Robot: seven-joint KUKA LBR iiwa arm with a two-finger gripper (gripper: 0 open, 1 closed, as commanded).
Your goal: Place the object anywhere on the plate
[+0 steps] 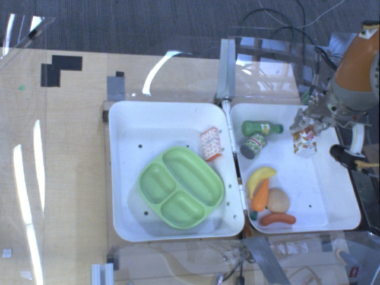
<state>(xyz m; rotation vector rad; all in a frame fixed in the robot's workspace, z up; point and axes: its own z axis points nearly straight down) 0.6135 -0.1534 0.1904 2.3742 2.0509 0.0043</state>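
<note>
Two white bins: green plate (181,187) in 1; gripper (307,125) over the other, fingers clamped on a carton (304,142).

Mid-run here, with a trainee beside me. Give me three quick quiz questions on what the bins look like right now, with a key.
1. True or false: the green plate already has a toy food item lying in one of its compartments.
2. Which bin holds the banana, the carrot and the sausage? A) left bin B) right bin C) one in each
3. Fill in: the gripper is at a small ____ in the right bin's far right part.

Key
1. False: all three compartments are bare; the snack packet lies beside the plate in the left bin.
2. B
3. carton, white with red print, at the fingertips.
</note>
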